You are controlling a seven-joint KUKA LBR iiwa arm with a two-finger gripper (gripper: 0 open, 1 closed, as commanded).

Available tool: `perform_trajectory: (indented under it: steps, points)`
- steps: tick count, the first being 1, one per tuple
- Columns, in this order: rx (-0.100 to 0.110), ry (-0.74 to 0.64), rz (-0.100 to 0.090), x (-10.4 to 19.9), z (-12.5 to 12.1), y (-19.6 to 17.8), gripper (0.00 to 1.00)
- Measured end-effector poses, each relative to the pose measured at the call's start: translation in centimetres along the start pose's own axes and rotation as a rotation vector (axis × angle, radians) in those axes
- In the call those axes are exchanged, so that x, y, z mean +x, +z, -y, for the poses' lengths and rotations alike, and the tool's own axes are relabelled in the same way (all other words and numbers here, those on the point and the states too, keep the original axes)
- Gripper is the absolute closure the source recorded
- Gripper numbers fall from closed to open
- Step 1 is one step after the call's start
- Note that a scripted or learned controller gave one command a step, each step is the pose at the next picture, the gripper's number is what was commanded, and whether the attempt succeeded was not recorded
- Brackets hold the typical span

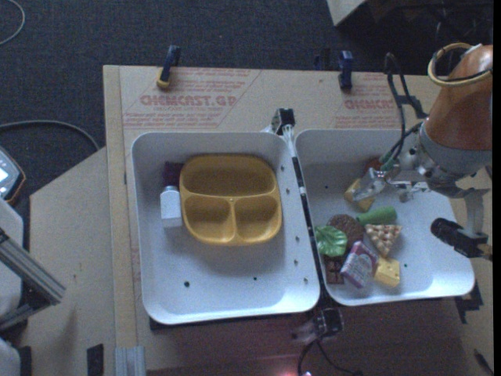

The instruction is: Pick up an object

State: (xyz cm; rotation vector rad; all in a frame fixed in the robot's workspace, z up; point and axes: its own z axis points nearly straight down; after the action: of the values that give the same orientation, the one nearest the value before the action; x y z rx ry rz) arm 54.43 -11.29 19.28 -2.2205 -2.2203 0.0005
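While the arm reaches into the right bin (438, 284), the scene reads as follows.
Gripper (379, 180): low over that bin's upper middle.
Fingers: whether apart or together, I cannot tell.
Yellow block (359, 196): just below-left of the fingers, perhaps touching.
Green piece (382, 215): just below them, long axis left-right.
Other toys: further below.
Likely target: the yellow block, being nearest.

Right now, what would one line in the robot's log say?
arm: over right bin | gripper: above yellow piece, nothing seen held | left bin: yellow tray, white bottle
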Motion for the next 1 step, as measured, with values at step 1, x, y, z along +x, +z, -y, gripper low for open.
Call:
perform_trajectory:
  steps: [1]
  points:
    - [0.006,0.001,-0.002,-0.43,0.87,5.82,0.0]
